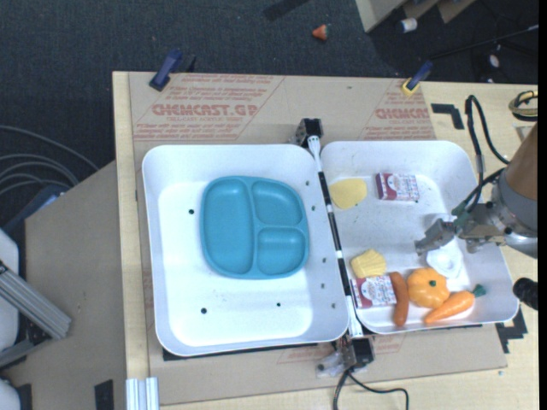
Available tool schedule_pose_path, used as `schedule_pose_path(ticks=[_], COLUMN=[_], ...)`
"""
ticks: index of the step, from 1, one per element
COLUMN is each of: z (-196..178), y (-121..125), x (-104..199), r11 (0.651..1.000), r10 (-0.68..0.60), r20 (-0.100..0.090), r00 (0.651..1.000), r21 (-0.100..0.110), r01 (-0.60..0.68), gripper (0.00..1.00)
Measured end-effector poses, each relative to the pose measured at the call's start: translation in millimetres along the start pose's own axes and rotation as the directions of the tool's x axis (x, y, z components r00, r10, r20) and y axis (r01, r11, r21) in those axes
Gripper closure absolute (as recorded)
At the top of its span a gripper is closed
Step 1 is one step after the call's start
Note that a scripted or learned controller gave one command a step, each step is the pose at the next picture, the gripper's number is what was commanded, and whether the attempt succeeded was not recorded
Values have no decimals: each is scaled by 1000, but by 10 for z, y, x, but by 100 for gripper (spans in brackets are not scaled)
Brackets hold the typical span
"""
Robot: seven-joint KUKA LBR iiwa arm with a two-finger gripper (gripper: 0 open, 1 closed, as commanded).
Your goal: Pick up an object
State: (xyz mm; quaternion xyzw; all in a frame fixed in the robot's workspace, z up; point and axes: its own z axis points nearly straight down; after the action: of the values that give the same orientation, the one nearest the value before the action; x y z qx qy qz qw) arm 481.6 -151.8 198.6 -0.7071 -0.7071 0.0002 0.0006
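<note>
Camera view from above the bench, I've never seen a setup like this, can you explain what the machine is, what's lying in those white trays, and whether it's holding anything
This is one picture from a fixed camera above a bench, looking down at a slant. The grey shape reaching in from the right is a robot arm; its end effector hangs low over the right white bin. I cannot see anything gripped in it.

The left white bin holds a blue divided plate. The right bin holds toy food: a round yellow piece, a small red and white carton, a yellow wedge like cheese, a second carton, an orange pepper, two carrots, and a white item just below the end effector.

The job is picking up one object.
</note>
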Motion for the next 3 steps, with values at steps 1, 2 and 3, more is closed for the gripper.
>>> schedule_pose_path(ticks=[1,2,3], z=[1141,1140,1136], y=[405,709,1435], x=[446,416,192], r11=[1000,1000,1000], r10=[-1,0,-1], r20=[0,0,1], r00=[1000,1000,1000], r21=[-1,-1,-1], r01=[1,0,1], gripper=[0,0,0])
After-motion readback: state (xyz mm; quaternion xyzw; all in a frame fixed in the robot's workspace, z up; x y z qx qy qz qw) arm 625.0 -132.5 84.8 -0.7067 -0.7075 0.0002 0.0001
